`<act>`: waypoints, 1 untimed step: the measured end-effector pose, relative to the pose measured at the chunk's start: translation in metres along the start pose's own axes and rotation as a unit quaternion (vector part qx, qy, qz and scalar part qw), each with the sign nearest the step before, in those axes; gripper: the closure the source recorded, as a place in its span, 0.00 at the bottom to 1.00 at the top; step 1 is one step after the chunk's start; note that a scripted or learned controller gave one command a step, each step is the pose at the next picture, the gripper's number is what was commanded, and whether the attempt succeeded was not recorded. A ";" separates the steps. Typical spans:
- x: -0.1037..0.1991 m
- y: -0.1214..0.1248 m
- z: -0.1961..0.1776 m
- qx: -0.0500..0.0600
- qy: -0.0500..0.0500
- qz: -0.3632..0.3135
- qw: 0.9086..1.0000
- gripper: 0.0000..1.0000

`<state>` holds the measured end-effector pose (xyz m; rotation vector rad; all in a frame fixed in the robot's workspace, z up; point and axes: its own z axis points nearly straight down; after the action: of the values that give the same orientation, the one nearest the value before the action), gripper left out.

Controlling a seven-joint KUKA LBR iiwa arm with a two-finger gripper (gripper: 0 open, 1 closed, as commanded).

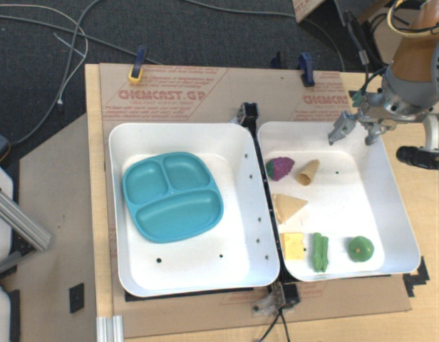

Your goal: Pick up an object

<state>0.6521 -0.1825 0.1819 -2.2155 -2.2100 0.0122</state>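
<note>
Green bean (319, 252) lies in right bin (390, 212); end effector (355, 132) hovers spread open, empty.

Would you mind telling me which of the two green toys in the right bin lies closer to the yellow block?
The long green bean pod: it lies right beside the yellow block, while the round green toy sits farther right.

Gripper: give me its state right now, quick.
Gripper: open, jaws spread apart, holding nothing, above the far edge of the right bin.
</note>
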 end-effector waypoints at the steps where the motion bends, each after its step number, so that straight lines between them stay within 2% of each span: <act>1: 0.000 0.003 -0.008 -0.007 -0.001 -0.001 1.000 0.00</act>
<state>0.6554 -0.1822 0.1900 -2.2207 -2.2212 0.0000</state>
